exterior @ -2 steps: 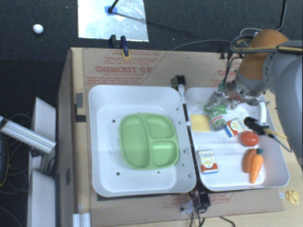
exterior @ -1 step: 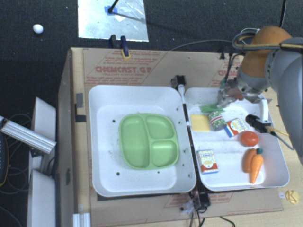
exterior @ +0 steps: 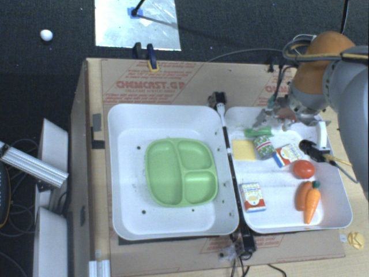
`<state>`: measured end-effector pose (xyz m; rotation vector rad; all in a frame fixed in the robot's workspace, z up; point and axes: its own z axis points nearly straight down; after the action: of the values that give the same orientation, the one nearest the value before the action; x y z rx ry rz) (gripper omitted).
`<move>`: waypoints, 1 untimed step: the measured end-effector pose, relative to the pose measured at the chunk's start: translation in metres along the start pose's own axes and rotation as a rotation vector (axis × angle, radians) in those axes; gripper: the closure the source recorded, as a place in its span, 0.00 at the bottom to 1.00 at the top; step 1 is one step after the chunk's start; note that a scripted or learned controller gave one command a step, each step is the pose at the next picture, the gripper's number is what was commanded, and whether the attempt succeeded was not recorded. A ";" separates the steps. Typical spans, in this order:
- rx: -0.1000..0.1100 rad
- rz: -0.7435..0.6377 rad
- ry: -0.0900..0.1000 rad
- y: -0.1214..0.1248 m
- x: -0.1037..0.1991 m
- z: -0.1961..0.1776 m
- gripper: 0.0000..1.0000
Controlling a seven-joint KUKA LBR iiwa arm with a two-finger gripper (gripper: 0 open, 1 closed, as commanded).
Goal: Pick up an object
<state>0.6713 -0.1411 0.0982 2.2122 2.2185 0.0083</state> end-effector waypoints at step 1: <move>0.006 0.002 0.001 -0.002 -0.012 0.012 0.00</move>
<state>0.6697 -0.1534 0.0861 2.2176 2.2199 0.0036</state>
